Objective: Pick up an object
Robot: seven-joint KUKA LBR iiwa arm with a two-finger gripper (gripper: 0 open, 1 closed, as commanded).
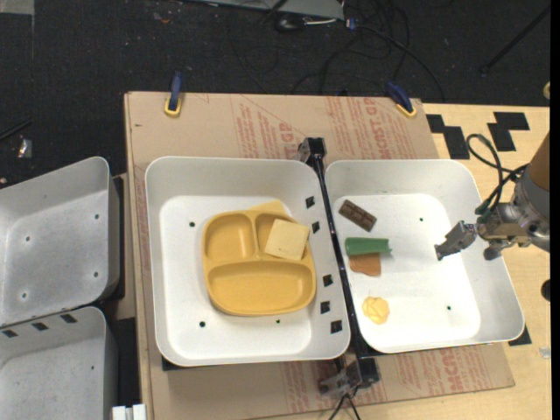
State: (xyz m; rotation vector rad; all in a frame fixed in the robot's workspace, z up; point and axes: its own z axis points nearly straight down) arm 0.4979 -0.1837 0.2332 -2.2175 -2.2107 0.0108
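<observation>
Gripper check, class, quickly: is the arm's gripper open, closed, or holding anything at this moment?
Gripper: over the right bin near its right wall, nothing between its fingers; open or closed cannot be told.

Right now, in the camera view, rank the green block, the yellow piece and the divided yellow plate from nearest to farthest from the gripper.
From the gripper, over the right bin:
1. Green block, right bin, left part.
2. Yellow piece, right bin, near front.
3. Divided yellow plate, left bin.
</observation>
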